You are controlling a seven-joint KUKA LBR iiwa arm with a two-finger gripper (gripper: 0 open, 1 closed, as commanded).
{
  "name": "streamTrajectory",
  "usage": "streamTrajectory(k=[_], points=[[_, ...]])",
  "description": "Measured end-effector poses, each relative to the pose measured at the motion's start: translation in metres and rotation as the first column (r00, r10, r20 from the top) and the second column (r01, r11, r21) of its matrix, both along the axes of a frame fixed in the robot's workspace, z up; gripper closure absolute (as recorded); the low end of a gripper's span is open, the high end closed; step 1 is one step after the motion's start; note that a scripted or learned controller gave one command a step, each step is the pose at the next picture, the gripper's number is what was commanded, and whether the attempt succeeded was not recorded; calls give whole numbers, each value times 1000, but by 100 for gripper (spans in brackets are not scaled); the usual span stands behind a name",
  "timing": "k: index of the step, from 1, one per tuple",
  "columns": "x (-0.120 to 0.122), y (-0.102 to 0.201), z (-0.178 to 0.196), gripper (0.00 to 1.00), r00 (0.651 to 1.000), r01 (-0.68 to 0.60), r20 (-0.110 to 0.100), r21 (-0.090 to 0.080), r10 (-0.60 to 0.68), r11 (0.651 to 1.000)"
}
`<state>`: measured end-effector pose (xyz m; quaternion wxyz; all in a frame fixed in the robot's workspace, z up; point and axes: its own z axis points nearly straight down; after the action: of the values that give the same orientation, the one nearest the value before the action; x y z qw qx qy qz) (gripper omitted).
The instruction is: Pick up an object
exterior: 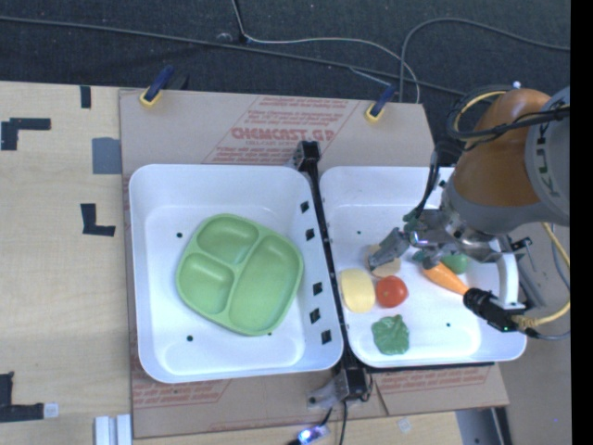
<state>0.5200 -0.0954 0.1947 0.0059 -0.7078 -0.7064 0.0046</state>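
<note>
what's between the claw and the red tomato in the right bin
Nothing visible. The claw hangs just up-left of the round red toy tomato, with bare white bin floor between them; the pale yellow toy sits beside it.

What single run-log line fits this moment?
arm: over right bin | gripper: above yellow item, tomato | held: nothing seen | left bin: green tray

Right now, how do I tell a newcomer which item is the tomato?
Look in the right bin, toward its near left part beside the divider. Three toy foods cluster there. The tomato is the small red ball, right of the pale yellow piece and above the green broccoli.
</note>
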Motion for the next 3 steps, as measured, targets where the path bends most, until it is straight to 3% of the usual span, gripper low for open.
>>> streamTrajectory(k=[1,3], points=[[3,0,6,0,1000,-3,12,-1,3,1000],[0,-2,-82,0,1000,-3,7,-2,3,1000]])
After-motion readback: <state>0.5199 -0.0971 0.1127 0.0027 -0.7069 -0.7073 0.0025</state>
